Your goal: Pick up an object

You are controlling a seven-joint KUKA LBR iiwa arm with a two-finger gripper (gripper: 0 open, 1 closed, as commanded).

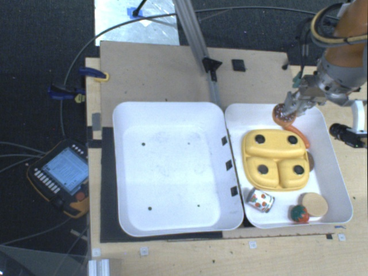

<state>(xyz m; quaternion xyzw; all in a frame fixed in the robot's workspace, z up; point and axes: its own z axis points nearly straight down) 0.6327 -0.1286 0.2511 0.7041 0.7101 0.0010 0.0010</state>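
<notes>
- Nearest, in the front right corner of the right-hand shallow white bin (339, 180), a round tan wooden disc (314, 204) lies touching a small red and green ball-like toy (298, 213).
- Just to their left, a small white cup with red and orange spots (260, 200) lies on its side; the print is too small to read as writing.
- In the middle of that bin sits a large yellow moulded plastic tray with four dark round holes (275, 158), tilted a little; no label can be made out on it.
- An orange curved plastic strip (299, 135) runs along the tray's far right edge.
- The left-hand shallow white bin (169, 165) stands just beside, on the brown cardboard-covered tabletop (149, 73).
- Off the tabletop's left edge lies a handheld control pendant with a lit blue screen (60, 174); its text is unreadable.
- At the far corner of the right bin, the tool (286, 113) is down on a small brown ring-shaped object (282, 117); whether it is open or grips anything, I cannot tell.
</notes>
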